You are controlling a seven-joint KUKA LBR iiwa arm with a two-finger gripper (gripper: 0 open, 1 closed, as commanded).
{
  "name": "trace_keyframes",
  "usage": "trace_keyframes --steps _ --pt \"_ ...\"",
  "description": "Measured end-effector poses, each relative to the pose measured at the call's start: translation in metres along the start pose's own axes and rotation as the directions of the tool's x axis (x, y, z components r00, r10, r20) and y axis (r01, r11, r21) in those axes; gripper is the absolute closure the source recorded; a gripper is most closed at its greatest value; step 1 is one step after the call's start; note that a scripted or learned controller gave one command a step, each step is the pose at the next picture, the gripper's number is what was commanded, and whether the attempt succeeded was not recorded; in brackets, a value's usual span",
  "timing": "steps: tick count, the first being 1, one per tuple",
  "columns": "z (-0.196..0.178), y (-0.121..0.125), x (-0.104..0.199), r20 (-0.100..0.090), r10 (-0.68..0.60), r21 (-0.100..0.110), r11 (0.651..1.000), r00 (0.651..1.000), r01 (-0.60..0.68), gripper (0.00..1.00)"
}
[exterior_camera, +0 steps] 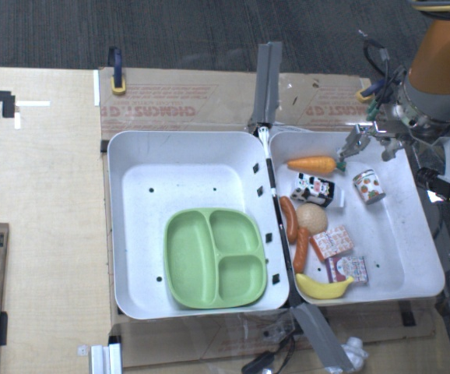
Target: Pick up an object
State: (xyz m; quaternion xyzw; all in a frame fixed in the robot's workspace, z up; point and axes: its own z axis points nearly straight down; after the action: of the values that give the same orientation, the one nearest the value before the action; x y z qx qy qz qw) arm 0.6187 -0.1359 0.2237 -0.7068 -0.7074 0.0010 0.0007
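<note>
A: Gripper [355, 141] above the back of the right bin [412, 232], just right of the carrot [312, 164]. Fingers spread apart, nothing between them.

B: Nearest candidate?

A: Carrot, lying flat on the bin floor, long axis across the bin, thick end toward the gripper. Orange, smooth, tapered. Probably a plastic toy: light, stiff, a bit slippery. Best taken across the thick half, not the pointed end, where likely to squirt out.

B: Other items, relative to the carrot?

A: Small printed can [368, 185] to the right and slightly nearer the camera, tipped on its side; round, likely to roll. Black-and-white carton [315, 188] just in front. Sausage links [293, 232] further front, along the bin's left wall. Round beige ball [313, 216] touching the links. Two small snack boxes [340, 255] beyond that, then a banana [324, 287] at the front edge, well apart from the carrot.

B: Left bin [131, 209]?

A: Green divided plate [213, 257] only, well to the carrot's left. Too wide and flat for a pinch.

B: Progress?

A: Nothing lifted yet. Descent and closing both ahead.
</note>
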Motion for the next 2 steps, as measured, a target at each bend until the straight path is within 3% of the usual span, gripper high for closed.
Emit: trace_keyframes --steps 1,2 --pt "0.114 -0.014 -0.031 0.001 0.09 -0.004 0.996 0.996 -0.09 0.0" --pt "0.132 -0.033 -0.003 -0.001 0.101 0.0 0.995 0.995 -0.101 0.0"
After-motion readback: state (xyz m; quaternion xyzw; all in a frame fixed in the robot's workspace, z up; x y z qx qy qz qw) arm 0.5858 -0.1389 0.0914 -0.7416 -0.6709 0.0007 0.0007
